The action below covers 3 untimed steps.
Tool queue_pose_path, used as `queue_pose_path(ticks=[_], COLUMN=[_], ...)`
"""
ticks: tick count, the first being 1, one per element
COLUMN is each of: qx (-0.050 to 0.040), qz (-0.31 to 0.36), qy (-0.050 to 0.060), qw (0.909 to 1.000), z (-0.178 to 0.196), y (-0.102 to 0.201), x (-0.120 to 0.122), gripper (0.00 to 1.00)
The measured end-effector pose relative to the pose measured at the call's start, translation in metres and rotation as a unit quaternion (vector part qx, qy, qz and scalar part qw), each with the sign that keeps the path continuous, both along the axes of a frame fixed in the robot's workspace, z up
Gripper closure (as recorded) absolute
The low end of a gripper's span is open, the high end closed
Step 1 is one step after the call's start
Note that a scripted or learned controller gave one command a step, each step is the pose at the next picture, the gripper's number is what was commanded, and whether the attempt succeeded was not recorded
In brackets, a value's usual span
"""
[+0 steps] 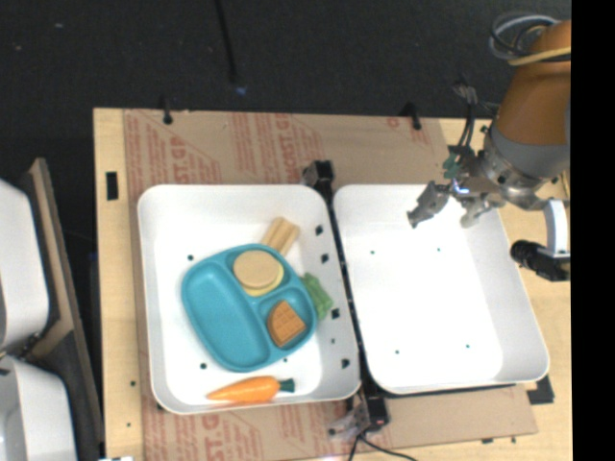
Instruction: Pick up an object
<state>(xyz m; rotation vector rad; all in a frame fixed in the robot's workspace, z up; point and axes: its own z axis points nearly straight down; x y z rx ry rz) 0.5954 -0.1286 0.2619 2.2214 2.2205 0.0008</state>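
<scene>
1. Grey metal robot arm (527,128) with an orange band is reaching in from the right, and its two-finger gripper (447,209) is hanging over the far part of the right shallow white bin (480,353).
2. Its two fingers are standing spread apart, and nothing is sitting between them.
3. All the toys are lying in the left shallow white bin (168,229), well apart from the gripper.
4. A blue plastic tray with sections (226,320) is sitting in the middle of that bin.
5. A round tan cookie (258,270) is resting in the far part of the tray.
6. A brown toast-shaped piece (286,323) is lying in the right part of the tray.
7. A pale wooden block (281,233) is poking out from behind the tray, on its far side.
8. A small green piece (318,296) is peeking out just beside the tray's right edge.
9. An orange toy carrot with a green end (252,389) is lying near the front wall of the bin, just in front of the tray.
10. Both bins are sitting side by side on a brown cardboard-covered bench (211,147).
</scene>
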Motion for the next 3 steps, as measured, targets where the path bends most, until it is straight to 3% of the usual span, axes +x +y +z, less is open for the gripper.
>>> queue_pose_path(ticks=[1, 2, 3], qx=[-0.0001, -0.0001, -0.0005], qz=[0.0, -0.001, -0.001], qy=[0.002, 0.002, 0.0], qw=[1.0, 1.0, 1.0], z=[-0.057, -0.11, -0.097], y=[-0.008, -0.025, -0.044], x=[0.07, 0.067, 0.055], gripper=[0.0, 0.0, 0.0])
